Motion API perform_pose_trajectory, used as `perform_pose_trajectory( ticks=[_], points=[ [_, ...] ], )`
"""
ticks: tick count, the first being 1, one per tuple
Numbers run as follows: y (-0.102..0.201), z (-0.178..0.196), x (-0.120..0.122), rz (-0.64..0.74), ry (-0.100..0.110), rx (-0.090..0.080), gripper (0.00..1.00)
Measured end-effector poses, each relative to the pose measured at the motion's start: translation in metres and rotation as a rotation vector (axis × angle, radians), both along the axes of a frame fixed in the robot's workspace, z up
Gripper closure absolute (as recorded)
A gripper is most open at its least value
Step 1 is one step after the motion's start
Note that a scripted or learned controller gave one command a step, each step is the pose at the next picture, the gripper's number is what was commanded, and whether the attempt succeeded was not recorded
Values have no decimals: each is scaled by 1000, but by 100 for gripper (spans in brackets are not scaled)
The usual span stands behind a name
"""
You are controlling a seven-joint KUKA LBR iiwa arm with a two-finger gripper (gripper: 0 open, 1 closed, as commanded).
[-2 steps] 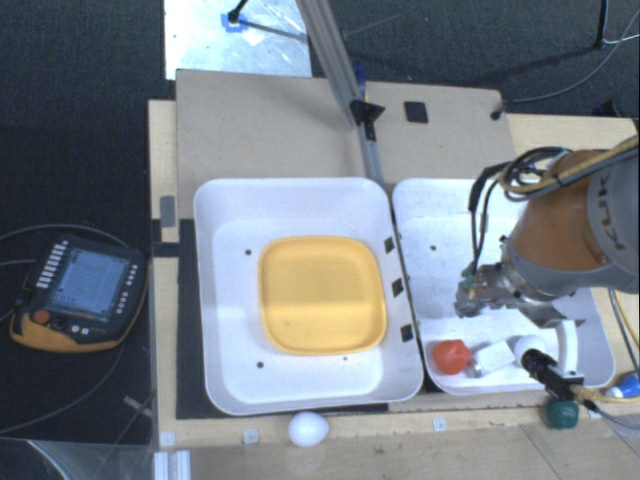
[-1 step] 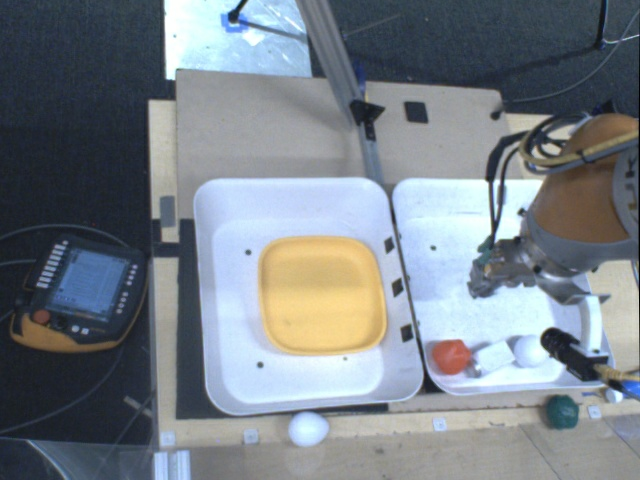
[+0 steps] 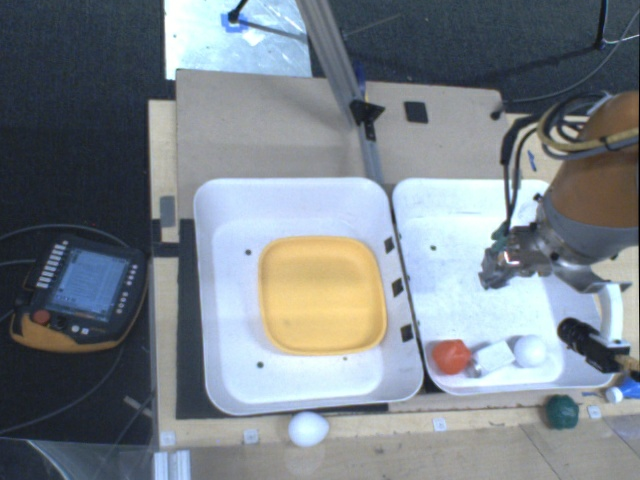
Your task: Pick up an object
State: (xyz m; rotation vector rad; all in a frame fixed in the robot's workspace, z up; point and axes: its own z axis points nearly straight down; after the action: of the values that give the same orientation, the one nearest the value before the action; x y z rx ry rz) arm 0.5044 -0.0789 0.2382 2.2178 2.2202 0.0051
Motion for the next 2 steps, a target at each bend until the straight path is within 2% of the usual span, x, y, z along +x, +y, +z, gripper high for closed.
perform_pose_trajectory(
  ticks=[1,2],
  points=[
    [0,26,1,0,2,0,100],
    [56,16,25,4,4,1,100]
  ],
)
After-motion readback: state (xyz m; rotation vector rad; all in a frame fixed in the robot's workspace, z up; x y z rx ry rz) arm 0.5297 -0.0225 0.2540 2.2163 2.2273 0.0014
